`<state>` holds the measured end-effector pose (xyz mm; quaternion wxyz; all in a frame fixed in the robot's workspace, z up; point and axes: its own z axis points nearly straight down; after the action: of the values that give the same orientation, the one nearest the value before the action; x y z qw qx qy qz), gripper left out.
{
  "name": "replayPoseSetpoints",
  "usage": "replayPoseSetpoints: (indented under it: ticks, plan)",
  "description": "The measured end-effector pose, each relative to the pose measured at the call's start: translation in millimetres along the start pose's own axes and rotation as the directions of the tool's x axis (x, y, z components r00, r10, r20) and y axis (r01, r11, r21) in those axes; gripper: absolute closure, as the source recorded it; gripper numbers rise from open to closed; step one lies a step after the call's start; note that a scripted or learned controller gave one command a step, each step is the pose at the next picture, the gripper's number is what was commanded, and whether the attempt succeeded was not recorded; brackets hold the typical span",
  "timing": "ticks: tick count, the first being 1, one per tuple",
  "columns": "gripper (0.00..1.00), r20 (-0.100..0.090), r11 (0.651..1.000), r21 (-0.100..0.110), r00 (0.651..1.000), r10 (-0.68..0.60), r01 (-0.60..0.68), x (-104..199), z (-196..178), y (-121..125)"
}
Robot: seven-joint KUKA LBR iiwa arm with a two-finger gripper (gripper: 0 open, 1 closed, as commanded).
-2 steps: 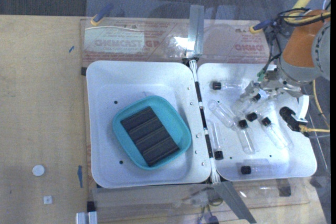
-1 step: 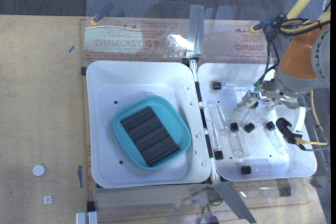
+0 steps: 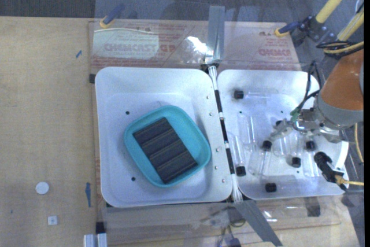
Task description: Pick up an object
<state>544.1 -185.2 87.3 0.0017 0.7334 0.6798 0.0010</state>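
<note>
Gripper [image 3: 292,124] sits low over the right bin [image 3: 254,81], among clear plastic parts with black caps; you cannot tell how its jaws stand from this view. In the left bin [image 3: 115,84] you have a teal dish [image 3: 196,136] carrying a dark ribbed block [image 3: 165,150], well apart from the arm [image 3: 344,92].

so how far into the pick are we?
Done: the arm has reached over the right bin, with the gripper low among the clear plastic pieces with black caps. In hand: nothing I can confirm; no object is visibly between its fingers. Left: the grasp and lift. The teal tray with its dark ridged block sits untouched in the left bin.
</note>
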Motion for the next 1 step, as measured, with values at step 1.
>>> replayPoseSetpoints:
  ticks: [1]
  plan:
    - [1.00,0.000,1.000,-0.003,1.000,0.002,-0.002,-0.4,-9.8,1.0]
